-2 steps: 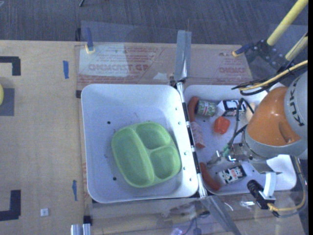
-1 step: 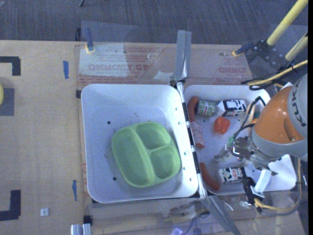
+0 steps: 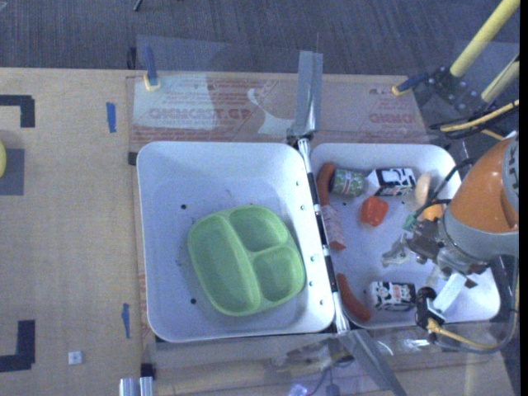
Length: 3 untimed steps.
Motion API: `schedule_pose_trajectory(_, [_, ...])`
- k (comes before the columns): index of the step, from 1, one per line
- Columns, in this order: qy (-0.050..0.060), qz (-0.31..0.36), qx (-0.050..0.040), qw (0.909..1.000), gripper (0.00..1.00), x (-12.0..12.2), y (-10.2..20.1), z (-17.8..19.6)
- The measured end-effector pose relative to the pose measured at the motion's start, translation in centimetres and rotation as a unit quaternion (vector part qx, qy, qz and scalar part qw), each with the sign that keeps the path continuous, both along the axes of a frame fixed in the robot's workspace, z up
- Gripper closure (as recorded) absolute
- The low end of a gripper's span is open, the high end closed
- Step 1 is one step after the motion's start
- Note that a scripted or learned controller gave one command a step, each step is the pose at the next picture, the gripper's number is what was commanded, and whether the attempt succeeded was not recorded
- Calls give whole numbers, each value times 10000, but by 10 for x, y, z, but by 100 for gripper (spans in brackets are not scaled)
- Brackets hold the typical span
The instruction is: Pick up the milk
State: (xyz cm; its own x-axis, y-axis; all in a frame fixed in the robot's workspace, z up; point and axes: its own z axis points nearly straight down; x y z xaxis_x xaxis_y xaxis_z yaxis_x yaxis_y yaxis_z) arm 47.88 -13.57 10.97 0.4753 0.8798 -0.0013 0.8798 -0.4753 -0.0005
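Near carton: milk carton (image 3: pixel 391 294), cow-patterned, is lying on its side by the front wall of the right bin (image 3: pixel 483 308), its long axis running left to right across the view.
Second carton: similar cow-patterned carton (image 3: pixel 394 179) is lying near the back wall; which of the two the task means is a judgement, and the near one is sitting closer to the arm.
Key relation: gripper (image 3: pixel 404 250) is hovering just behind the near carton, slightly to its right; the carton is lying toward the front wall from it, apart from it, nothing visibly held.
End effector state: whether it is open or closed cannot be told at this slant.
Coming move (judged): the tool is needing to shift frontward and descend, closing across the carton's short width.
Neighbours: red sausage-like piece (image 3: pixel 353 299) is lying just left of the near carton; orange-red item (image 3: pixel 374 211) and green can (image 3: pixel 348 183) are sitting farther back.
Left bin (image 3: pixel 157 221): is holding a green divided plate (image 3: pixel 246 259).
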Motion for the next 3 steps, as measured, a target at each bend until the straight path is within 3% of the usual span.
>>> schedule_pose_trajectory(1, [4, -639, 1, 9980, 0, 0, 33, 7])
schedule_pose_trajectory(2, [11, -1615, 2, 9869, 0, 8, 3, 12])
schedule_pose_trajectory(3, [10, -1751, 4, 9845, 0, 0, -37, 58])
